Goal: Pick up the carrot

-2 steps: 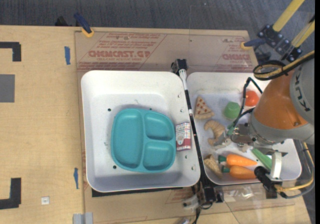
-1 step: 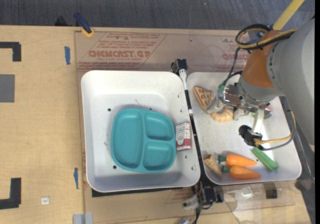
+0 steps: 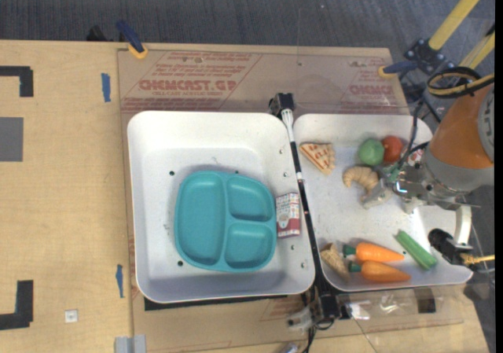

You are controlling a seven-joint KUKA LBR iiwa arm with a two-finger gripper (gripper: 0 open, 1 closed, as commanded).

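Observation:
Two orange carrots lie side by side near the front edge of the right bin (image 3: 334, 190): one carrot (image 3: 379, 252) above, the other carrot (image 3: 385, 271) below it with a green stub at its left end. My gripper (image 3: 388, 186) hangs over the middle of the right bin, well behind the carrots and right next to a tan croissant (image 3: 359, 178). Nothing is visibly held in it. The grey arm with its orange band (image 3: 464, 143) comes in from the right.
The right bin also holds a pizza slice (image 3: 317, 156), a green ball (image 3: 371, 150), a red tomato (image 3: 391, 145), a green stick (image 3: 416, 250) and a tan item (image 3: 334, 258) left of the carrots. A teal divided plate (image 3: 224, 220) and a small red-white can (image 3: 288, 215) lie in the left bin.

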